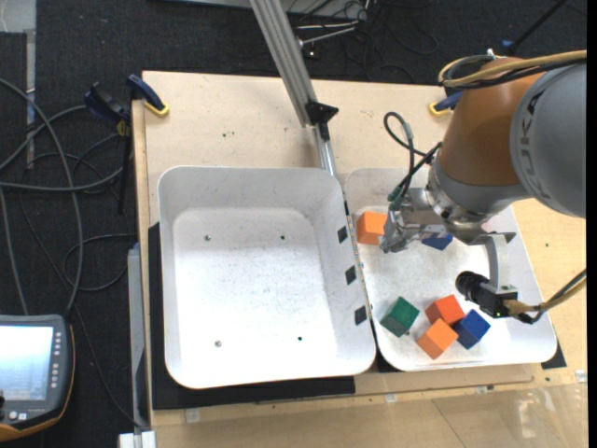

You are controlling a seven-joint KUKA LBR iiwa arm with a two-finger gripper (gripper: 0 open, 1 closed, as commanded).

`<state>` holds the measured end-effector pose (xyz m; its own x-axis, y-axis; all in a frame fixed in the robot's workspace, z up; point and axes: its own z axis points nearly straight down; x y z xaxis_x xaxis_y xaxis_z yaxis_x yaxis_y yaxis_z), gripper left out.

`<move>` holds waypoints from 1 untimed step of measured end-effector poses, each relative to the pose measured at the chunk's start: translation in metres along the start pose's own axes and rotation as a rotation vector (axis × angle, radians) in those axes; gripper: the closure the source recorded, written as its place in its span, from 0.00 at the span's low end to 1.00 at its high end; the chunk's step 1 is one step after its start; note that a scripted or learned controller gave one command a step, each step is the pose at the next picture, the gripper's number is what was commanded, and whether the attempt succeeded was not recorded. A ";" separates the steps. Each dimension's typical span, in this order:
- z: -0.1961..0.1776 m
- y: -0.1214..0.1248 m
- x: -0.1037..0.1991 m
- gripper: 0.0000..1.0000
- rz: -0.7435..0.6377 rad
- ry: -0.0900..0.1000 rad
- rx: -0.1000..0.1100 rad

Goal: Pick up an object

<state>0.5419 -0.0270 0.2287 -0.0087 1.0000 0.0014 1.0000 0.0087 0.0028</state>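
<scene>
Camera view shows 2 white bins on the desk (233, 110): the left bin (187, 278) and the right bin (532, 343). Blocks in the right bin: 3 orange blocks (372, 227) (445, 309) (435, 338), 2 blue blocks (473, 328) (437, 242), 1 green block (401, 316). The arm (504, 138) reaches in from the desk's right edge, bent down over the right bin's far half, with the jaws (396, 236) just beside 1 orange block near the bin's left wall. Whether they are apart or together, I cannot tell.

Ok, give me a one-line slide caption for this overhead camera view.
KUKA arm's gripper lowered into the right bin beside an orange block, with green, orange and blue blocks clustered nearer the front.
</scene>
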 end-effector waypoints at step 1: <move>0.008 0.003 0.054 1.00 0.000 0.000 0.004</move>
<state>0.5444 0.0273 0.2209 -0.0085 1.0000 0.0014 1.0000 0.0085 -0.0013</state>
